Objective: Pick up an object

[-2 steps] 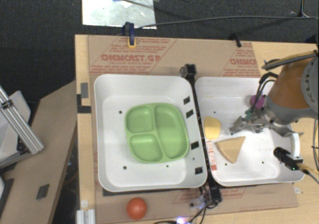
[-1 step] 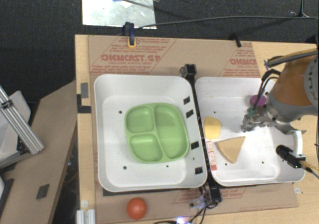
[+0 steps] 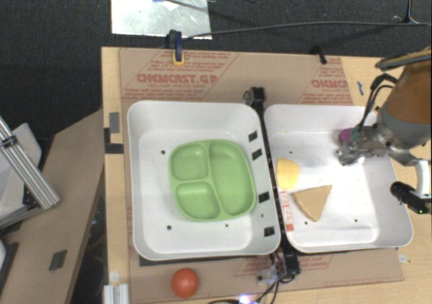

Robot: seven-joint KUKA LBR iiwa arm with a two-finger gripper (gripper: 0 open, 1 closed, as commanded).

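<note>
My gripper [image 3: 349, 153] hangs low over the upper right part of the right bin [image 3: 378, 232]. A small purple thing [image 3: 345, 135] shows right against its upper left side; whether it is held is hidden. A yellow rounded piece [image 3: 287, 173] lies at the bin's left side. Just below and to the right of it rests a tan wedge [image 3: 314, 200]. Both lie well to the left of the gripper and apart from it.
The left bin [image 3: 152, 228] holds a green divided plate [image 3: 211, 180]. An orange-red ball [image 3: 184, 282] sits on the bench in front of the left bin. A row of black clips [image 3: 263, 194] lines the wall between the bins.
</note>
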